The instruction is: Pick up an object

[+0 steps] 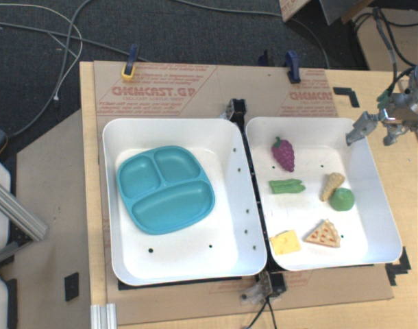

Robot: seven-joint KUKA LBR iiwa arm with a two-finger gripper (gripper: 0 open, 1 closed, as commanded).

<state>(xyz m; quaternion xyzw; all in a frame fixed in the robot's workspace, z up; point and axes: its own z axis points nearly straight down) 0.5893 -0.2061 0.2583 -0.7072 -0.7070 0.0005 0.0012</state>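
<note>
The left bin (127,252) is taken up by a teal divided plate (166,188), broad, stiff and probably slick plastic, best taken by its rim and an awkward pick for two fingers. In the right bin (380,211) five small toy foods are spread out: purple grapes (284,153) toward the far edge, a green bean pod (286,186) just inside the left wall, an ice-cream cone with a green scoop (338,193) near the right wall, a pizza slice (323,235) and a yellow cheese wedge (286,242) along the near edge. All are judged light, rigid, hard plastic; the rounded grapes and scoop could slip, so the bean pod, pinched across its narrow width, is judged the easiest target. The gripper (373,130) is seen hanging above the right bin's far right corner, raised well clear of the toys, its two fingers (357,128) spread apart with nothing between them, the arm reaching in past the bench's right edge
</note>
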